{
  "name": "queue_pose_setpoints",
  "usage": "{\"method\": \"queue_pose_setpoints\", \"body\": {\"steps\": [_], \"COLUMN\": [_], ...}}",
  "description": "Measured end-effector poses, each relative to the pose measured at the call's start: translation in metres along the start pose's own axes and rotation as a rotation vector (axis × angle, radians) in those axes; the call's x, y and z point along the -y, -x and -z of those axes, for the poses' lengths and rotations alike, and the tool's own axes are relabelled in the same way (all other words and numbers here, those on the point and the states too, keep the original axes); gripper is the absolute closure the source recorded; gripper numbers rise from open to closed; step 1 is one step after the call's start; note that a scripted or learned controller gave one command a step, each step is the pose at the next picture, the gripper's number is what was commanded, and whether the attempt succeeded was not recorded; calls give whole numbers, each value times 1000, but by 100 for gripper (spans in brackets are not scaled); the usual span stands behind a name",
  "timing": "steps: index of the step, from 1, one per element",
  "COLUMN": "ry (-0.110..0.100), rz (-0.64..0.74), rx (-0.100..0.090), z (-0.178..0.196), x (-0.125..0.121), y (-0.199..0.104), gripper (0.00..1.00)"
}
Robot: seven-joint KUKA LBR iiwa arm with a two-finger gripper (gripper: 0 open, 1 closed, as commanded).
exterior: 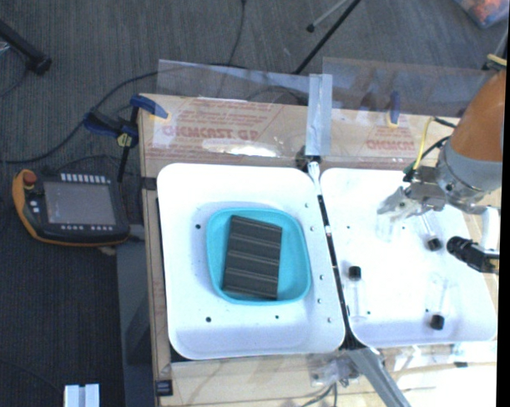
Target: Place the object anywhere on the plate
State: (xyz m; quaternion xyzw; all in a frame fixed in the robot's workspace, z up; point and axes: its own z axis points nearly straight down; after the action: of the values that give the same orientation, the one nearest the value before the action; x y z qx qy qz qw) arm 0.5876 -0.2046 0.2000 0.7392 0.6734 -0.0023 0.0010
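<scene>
Arm over right bin, claw fingers apart, dark block on plate

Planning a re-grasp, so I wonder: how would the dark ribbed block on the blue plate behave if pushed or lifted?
The dark ribbed block lies flat on the blue plate, so it probably slides rather than rolls or tips. Its straight edges suggest it is stiff. The ridges may give fingers some purchase; its weight cannot be judged.
</scene>
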Motion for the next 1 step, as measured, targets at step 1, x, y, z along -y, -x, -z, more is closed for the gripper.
{"method": "queue_pose_setpoints", "body": {"steps": [1], "ry": [0], "rz": [0], "rx": [0], "z": [0], "x": [0], "y": [0], "gripper": [0]}}
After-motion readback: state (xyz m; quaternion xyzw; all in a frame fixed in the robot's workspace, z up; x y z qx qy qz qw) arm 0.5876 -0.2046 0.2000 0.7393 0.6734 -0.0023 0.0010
